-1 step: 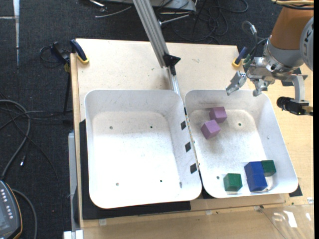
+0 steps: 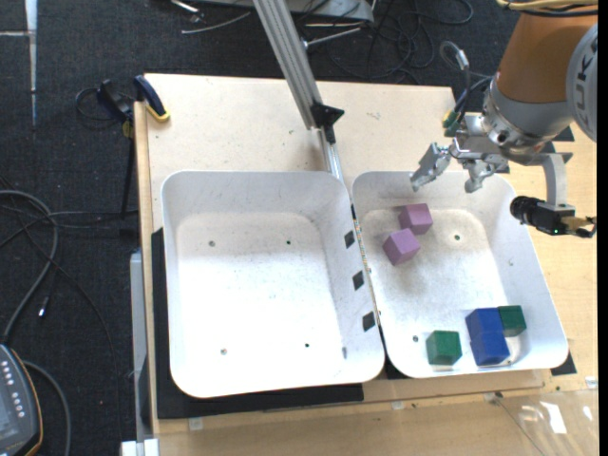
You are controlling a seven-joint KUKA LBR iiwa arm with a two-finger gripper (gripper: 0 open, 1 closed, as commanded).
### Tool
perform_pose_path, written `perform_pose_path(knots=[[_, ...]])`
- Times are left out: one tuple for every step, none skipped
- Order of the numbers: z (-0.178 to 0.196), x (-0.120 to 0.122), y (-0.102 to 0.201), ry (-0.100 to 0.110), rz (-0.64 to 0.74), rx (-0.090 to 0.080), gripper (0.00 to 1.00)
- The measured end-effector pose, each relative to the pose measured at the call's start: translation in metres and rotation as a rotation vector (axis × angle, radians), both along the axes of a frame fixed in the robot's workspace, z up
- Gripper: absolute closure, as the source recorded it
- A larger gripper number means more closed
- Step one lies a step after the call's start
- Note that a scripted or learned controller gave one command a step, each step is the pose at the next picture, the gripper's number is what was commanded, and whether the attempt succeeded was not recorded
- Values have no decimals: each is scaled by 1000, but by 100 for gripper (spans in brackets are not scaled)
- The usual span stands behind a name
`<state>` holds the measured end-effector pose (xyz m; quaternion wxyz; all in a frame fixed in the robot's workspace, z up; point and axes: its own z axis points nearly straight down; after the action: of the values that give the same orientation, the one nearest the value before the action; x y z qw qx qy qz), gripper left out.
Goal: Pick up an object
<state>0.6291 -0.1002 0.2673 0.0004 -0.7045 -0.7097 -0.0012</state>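
My gripper hangs open over the back edge of the right bin, its two fingers spread with nothing between them. Two purple blocks lie just below and left of it: one nearer the back wall, the other a little closer to the front. At the bin's front right sit a blue block, a dark green block touching it, and another green block to their left.
The left bin stands beside the right one, sharing a middle rim. A slanted metal rail runs from the back down to that rim. A black-and-yellow tool lies at the bench's back left corner.
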Motion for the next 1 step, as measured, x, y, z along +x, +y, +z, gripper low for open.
perform_pose_path(knots=[[-131,13,-34,7,-9,-3,0]])
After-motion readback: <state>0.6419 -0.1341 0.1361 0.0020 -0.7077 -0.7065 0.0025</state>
